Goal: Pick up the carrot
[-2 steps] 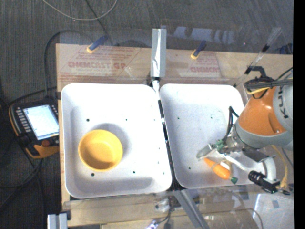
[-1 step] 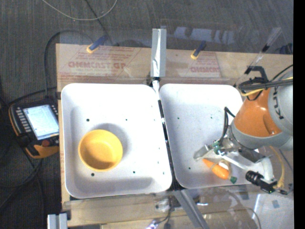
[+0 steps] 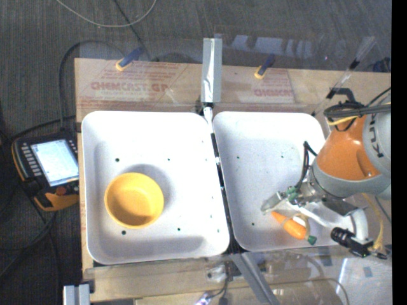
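A: Item 1, the carrot (image 3: 290, 225)?

B: Orange, with a small green tip at its lower-right end. It lies flat and slantwise on the floor of the right bin (image 3: 254, 170), near that bin's front wall and toward its right side.

A: Item 2, the gripper (image 3: 280, 203)?

B: Directly above and left of the carrot, low over the bin floor. 1 pale finger (image 3: 272, 201) points left; a second pale part runs rightward just behind the carrot. How far apart the fingers stand cannot be told, and whether they touch the carrot cannot be told either. Nothing is seen clamped between them.

A: Item 3, the arm (image 3: 346, 164)?

B: Grey, with the orange band facing the camera. It enters from the right, over the right bin's right rim. Black and yellow cables hang around it.

A: Item 4, remaining contents?

B: 1 yellow bowl (image 3: 134, 199), upright, in the left bin (image 3: 184, 138), toward its front-left, well apart from the carrot. The 2 bins sit side by side, touching along the middle, on a bench (image 3: 146, 88) with red lettering.

A: Item 5, surroundings?

B: 1 handheld control pendant (image 3: 51, 167), screen lit, on the floor left of the bench, with cables trailing across dark carpet.
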Robot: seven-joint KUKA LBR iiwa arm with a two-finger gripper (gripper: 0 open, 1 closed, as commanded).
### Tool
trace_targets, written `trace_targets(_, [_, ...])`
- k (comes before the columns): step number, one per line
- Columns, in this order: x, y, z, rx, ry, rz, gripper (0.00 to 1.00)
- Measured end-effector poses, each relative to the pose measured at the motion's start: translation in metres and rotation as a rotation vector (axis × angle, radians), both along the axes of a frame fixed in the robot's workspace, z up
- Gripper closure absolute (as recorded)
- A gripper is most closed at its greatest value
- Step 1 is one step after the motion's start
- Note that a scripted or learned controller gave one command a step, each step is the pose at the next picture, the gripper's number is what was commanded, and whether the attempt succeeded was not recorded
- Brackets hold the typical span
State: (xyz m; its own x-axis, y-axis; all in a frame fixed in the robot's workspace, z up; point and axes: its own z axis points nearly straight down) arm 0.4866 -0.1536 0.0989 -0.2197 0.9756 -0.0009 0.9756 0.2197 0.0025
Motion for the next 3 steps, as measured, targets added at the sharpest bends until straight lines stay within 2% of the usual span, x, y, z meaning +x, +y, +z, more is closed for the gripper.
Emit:
trace_targets(1, [0.0009, 0.0076, -0.0086, -0.007, -0.008, -0.01, 0.0])
trace_targets(3, [-0.0004, 0.008, -0.0002, 0.001, 0.001, 0.012, 0.0])
